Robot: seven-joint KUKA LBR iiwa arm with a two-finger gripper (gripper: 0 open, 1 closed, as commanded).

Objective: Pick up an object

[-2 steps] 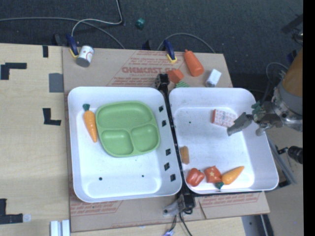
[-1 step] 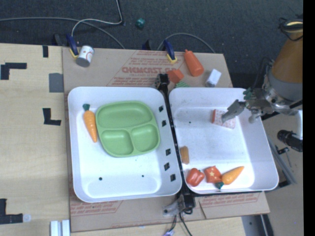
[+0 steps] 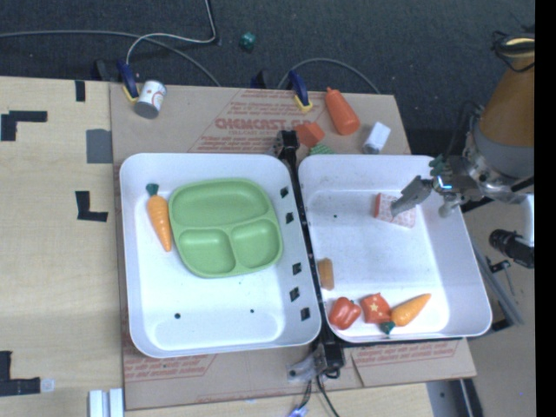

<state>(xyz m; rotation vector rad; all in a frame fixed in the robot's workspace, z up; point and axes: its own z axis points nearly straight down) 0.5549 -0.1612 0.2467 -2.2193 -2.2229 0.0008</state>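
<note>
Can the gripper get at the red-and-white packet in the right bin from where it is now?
Probably yes: the gripper hangs right at the red-and-white packet, with bare bin floor around it in the right bin.

Two white bins [image 3: 139, 233] [image 3: 452, 259] are sitting side by side, holding one green plate [image 3: 228, 227], two carrots [image 3: 159, 219] [image 3: 410, 308] and two red peppers [image 3: 344, 313] [image 3: 375, 307].

Probably a robotics lab: taped cardboard base [image 3: 261, 124], clamps [image 3: 129, 81], cables [image 3: 174, 37], two white bins [image 3: 139, 233].
</note>
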